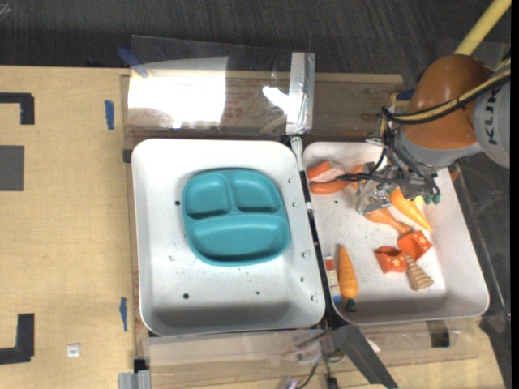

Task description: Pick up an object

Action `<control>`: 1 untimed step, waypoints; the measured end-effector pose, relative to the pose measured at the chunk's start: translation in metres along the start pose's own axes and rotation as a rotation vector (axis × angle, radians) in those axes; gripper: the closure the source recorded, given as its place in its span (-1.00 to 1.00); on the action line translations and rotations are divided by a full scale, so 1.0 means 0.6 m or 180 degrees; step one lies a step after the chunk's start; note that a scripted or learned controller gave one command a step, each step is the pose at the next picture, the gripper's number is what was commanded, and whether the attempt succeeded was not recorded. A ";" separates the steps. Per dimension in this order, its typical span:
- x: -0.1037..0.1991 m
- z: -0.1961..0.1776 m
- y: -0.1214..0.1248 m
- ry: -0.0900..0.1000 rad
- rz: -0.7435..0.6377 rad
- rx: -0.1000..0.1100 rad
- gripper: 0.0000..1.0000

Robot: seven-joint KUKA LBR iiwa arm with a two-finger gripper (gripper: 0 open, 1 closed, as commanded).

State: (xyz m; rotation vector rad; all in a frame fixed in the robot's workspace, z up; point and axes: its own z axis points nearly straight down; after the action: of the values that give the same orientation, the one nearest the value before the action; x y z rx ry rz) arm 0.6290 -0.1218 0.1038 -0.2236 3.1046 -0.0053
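We see the pincer (388, 191) low in the right bin (462, 298), near its far edge, among orange toys (403, 207); its grip we cannot tell.

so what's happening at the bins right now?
The KUKA arm has its gripper down in the right bin, over a cluster of orange toy pieces. Whether it grips anything is hard to tell. A toy carrot lies near the bin's left wall. The left bin holds a teal divided plate.

White letters "KU", cut off at the frame edge, stand on the grey arm (499, 128).
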 end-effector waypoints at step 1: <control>0.024 -0.076 -0.176 0.0048 -0.0558 0.0002 1.00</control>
State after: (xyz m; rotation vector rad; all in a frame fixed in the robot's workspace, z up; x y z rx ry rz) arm 0.6284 -0.2283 0.1493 -0.4966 3.0883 -0.0119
